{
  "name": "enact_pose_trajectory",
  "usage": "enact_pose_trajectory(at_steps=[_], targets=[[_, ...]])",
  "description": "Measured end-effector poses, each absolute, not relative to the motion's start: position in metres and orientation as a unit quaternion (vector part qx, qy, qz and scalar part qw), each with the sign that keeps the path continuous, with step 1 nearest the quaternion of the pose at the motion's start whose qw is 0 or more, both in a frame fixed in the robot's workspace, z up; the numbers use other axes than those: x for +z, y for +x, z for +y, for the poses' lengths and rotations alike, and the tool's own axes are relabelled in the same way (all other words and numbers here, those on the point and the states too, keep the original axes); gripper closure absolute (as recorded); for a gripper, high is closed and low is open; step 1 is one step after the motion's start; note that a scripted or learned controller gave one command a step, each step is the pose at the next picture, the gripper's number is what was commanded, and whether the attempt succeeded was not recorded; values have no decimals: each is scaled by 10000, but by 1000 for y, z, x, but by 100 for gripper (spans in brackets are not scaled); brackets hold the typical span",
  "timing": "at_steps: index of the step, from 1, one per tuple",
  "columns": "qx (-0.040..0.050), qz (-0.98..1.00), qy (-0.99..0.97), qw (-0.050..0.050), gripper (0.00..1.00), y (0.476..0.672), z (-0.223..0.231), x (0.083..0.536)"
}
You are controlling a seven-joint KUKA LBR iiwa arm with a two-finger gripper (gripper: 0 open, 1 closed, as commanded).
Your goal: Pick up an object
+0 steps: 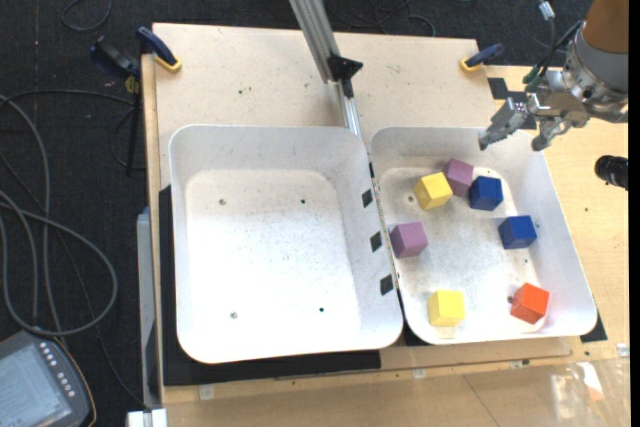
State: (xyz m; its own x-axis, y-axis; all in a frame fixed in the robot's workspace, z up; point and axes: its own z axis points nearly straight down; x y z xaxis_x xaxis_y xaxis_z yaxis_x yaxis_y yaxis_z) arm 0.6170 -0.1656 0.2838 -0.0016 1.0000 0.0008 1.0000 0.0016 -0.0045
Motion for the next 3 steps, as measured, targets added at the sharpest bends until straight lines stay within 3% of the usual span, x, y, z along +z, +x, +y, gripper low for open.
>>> enact_pose_trajectory(at_steps=[1,3], targets=[[3,-7082,-7060,-3,0,618,-165,287],[19,-7069,-7073,28,0,608,-169,167]])
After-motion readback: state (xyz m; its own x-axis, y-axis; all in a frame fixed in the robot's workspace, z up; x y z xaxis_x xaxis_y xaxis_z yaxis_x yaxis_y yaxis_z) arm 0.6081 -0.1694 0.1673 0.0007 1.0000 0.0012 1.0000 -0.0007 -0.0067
